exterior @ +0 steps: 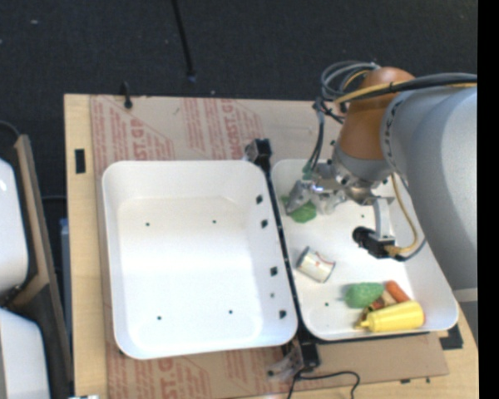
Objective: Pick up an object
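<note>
Pincer [303, 199] low in right bin [337, 327], at small green object [303, 214]; contact likely, finger state cannot tell. Nothing lifted. White cup [315, 265], green lump [364, 293], yellow bottle [392, 317] lie nearby. Grasp, lift remain.

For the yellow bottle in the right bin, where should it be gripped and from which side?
Probably across the middle of the yellow bottle, coming straight down from above. It lies on its side near the right bin's front rim, so its long body offers two parallel flanks. The orange carrot and green toy crowd its far side, so keep clear there.
</note>
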Controlling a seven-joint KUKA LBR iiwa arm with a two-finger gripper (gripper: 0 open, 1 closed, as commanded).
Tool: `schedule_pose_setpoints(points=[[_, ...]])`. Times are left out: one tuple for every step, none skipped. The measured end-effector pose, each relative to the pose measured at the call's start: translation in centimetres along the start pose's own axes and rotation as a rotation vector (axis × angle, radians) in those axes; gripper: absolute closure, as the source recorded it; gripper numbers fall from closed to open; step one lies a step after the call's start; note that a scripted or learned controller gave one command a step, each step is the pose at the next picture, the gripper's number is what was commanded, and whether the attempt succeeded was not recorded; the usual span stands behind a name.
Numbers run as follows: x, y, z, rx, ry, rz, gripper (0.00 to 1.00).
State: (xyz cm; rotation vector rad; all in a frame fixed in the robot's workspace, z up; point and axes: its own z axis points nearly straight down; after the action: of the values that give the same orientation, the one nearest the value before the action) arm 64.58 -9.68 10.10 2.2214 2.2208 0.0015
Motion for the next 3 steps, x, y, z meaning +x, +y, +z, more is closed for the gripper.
schedule_pose_setpoints(points=[[-0.1,0.0,-1.1,-0.001,0.000,0.001,1.00],[-0.1,0.0,-1.0,0.000,0.000,0.001,0.00],[-0.7,-1.2,0.1,0.002,-0.001,0.001,0.00]])
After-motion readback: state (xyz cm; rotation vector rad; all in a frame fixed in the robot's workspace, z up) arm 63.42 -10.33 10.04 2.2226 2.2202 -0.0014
